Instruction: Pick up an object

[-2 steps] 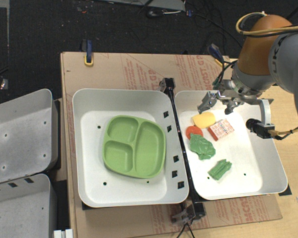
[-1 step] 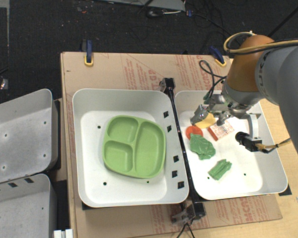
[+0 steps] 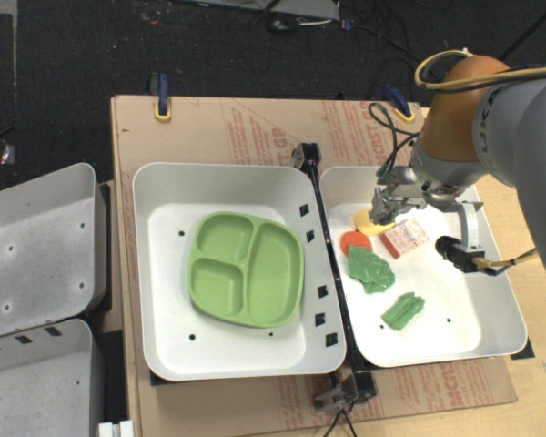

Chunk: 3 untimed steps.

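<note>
cardboard board under both bins bears mirrored red printing, unreadable.

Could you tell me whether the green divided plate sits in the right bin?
No, the green divided plate lies in the left bin.

We see an evenly lit, bright scene under diffuse overhead light. The two white bins approach overexposure, with mild glare on their rims toward 9 o'clock. Shadows are soft and short; a faint one lies beneath the green divided plate. The dark floor at 12 o'clock is underexposed and grainy. Focus is moderately sharp; fine detail is slightly soft throughout.
</note>
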Motion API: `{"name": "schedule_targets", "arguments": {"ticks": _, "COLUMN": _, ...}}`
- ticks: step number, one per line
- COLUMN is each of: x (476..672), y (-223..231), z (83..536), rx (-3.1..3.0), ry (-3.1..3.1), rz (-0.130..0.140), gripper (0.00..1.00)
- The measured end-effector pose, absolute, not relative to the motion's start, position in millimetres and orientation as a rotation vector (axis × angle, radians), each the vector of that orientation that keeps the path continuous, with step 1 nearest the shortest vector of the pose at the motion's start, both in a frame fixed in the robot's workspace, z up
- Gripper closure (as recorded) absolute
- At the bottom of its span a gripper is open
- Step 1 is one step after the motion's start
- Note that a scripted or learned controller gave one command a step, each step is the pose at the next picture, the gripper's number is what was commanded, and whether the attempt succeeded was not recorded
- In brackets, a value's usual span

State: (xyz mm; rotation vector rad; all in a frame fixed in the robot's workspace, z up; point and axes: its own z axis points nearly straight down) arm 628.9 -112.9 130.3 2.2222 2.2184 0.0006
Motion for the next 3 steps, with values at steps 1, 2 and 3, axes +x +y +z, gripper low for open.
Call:
{"name": "schedule_targets", "arguments": {"ticks": 1, "x": 629.2, "y": -111.9, "z": 173.0, "rx": 2.217, "ry": 2.22, "rz": 0.004, "gripper": 1.0}}
{"name": "schedule_targets", "arguments": {"ticks": 2, "x": 627.7, "y": -107.3, "z": 236.0, "rx": 2.213, "ry": 2.221, "rz": 0.007, "gripper": 1.0}}
{"name": "schedule_targets", "arguments": {"ticks": 3, "x": 628.4, "y": -107.2, "z": 238.9, "rx": 2.218, "ry": 2.223, "rz": 0.002, "gripper": 1.0}}
